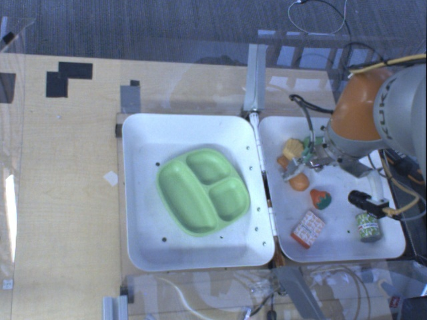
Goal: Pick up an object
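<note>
Bins sit side by side on the bench. Left bin (137, 179) holds a green divided plate (203, 191), lying flat near its middle. Right bin (397, 245) holds several small things: a yellow piece (292, 148) at the far left, an orange ball (299, 182) just nearer, a strawberry (321, 199), a red-and-white box (307, 229) and a small green can (367, 226). The gripper (300, 163) hangs between the yellow piece and the ball; whether its jaws grasp anything, I cannot tell.
</note>
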Controlling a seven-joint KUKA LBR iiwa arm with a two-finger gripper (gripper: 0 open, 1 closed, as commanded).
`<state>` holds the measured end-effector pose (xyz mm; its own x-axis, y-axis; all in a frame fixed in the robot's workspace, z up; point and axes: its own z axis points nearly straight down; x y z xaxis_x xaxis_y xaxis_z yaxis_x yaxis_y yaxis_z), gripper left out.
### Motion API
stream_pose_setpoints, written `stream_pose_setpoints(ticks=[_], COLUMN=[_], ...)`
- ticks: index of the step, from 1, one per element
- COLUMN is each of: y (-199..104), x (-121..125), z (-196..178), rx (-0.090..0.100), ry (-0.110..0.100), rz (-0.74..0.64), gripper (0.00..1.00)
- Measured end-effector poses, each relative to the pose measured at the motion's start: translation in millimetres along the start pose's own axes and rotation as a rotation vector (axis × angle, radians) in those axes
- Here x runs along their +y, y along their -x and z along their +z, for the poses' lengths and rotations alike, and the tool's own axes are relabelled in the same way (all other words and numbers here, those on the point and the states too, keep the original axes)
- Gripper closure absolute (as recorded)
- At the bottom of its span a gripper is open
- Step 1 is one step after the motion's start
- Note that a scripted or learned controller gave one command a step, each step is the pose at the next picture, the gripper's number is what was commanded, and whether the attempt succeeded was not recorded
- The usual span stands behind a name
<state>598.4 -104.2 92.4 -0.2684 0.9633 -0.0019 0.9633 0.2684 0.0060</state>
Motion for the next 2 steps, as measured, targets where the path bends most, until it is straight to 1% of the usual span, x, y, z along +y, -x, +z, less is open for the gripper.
stream_pose_setpoints(ticks=[1,2], y=[0.0,-73.4], x=[2.6,64.4], z=[-12.1,-94.1], rx=[-0.002,0.001], ry=[0.007,0.001], rz=[-0.001,0.016], gripper=[1.0,1.0])
